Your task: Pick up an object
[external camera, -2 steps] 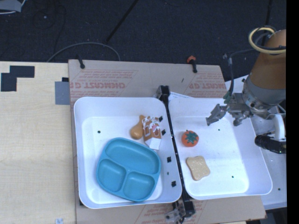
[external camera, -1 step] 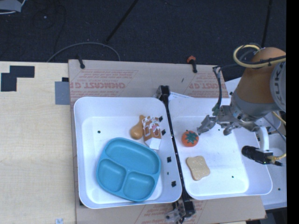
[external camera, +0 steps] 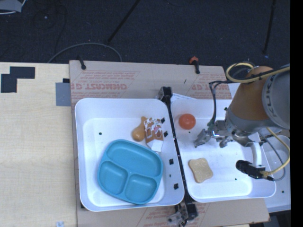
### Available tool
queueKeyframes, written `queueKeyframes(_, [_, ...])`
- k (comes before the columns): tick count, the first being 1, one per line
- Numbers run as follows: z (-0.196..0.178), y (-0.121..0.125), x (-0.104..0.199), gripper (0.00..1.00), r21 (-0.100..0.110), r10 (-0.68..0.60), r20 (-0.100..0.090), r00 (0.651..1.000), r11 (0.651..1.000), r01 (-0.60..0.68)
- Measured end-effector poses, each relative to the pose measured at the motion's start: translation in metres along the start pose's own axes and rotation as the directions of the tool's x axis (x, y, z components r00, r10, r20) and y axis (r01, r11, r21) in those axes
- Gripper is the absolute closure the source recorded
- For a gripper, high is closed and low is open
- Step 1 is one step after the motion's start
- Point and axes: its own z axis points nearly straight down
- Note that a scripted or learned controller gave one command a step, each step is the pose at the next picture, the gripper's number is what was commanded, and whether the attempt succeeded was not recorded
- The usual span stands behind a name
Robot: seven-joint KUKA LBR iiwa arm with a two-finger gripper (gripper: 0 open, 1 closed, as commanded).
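Bins sit side by side on the bench, 2 shallow white trays with a black divider between them. In the right bin the gripper hangs low over the floor, its metal fingers pointing toward the divider; whether they are apart or closed I cannot tell from this slant, and nothing is visibly held between them.

Nearest to it are 2 candidates. The orange ball, round and smooth, lies just up and to the left of the fingertips, close to the divider. The toast slice, a flat tan piece with rounded corners and a matte, crumb-like face, lies below the gripper toward the near wall, its long axis running roughly up and down the picture with a slight tilt. Both are near but apart from the fingers. My judgement is that the ball is the likelier target, since the fingers already face its way; being round, it may roll off if pinched off-centre.

In the left bin rest a blue 3-compartment plate, glossy plastic, and against its upper edge a brown-and-white toy figure, lumpy in outline, well apart from the gripper across the divider.
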Motion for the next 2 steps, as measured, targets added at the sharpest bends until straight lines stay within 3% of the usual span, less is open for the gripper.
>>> queueKeyframes(1, [-0.013, 0.001, -0.002, 1.00, -0.003, 0.005, 0.001, 1.000, 1.000, -0.005])
queueKeyframes(2, [-0.071, 0.010, -0.002, 1.00, -0.013, -0.001, 0.003, 1.000, 1.000, 0.001])
